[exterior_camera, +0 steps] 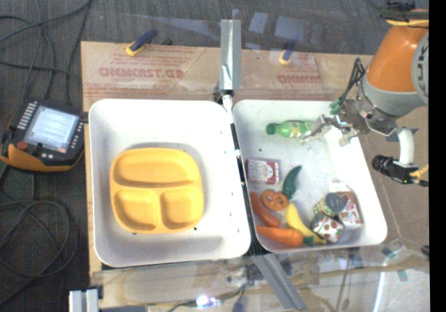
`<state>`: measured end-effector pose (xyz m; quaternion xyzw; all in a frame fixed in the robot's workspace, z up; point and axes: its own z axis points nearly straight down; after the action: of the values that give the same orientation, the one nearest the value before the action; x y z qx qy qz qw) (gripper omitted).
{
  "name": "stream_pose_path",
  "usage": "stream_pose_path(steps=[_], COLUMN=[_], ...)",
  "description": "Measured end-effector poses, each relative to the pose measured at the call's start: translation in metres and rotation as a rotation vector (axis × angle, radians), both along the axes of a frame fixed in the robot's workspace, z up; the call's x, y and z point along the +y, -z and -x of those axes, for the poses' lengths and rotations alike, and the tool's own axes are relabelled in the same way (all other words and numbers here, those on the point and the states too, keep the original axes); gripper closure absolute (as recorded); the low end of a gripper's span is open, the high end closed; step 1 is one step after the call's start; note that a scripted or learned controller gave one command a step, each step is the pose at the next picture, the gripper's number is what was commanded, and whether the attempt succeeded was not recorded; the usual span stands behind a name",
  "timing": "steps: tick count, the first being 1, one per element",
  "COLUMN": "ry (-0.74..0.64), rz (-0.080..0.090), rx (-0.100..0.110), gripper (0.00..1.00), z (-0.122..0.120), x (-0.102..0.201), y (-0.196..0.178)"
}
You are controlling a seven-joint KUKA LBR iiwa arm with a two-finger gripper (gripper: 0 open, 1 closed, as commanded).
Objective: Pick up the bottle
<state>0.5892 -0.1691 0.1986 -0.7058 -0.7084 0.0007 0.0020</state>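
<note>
small green-and-yellow plastic bottle [288, 128]: lying on its side, upper part of right white bin [362, 164] | likely light, smooth, rolls easily; grasp across mid-body | end effector [333, 127]: just beside bottle, open-or-closed state unclear

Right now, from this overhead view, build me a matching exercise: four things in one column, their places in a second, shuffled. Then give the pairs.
Things:
1. green bottle
2. yellow divided tray
3. banana
4. handheld control pendant

Places:
A. left bin
B. on the floor, left of the bench
C. far end of the right bin, beside the gripper
D. near end of the right bin, among toy food

Pairs: 1-C, 2-A, 3-D, 4-B
</note>
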Motion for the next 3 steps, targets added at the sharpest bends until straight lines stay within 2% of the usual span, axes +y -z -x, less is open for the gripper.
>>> stream_pose_path(steps=[1,2,3], ry=[-0.041,-0.083,-0.056], rz=[0.006,0.004,0.005], rx=[0.000,-0.002,-0.012], gripper=[0.00,0.00,0.00], z=[-0.078,-0.077,-0.009], x=[0.024,0.016,-0.017], y=[0.064,0.097,0.109])
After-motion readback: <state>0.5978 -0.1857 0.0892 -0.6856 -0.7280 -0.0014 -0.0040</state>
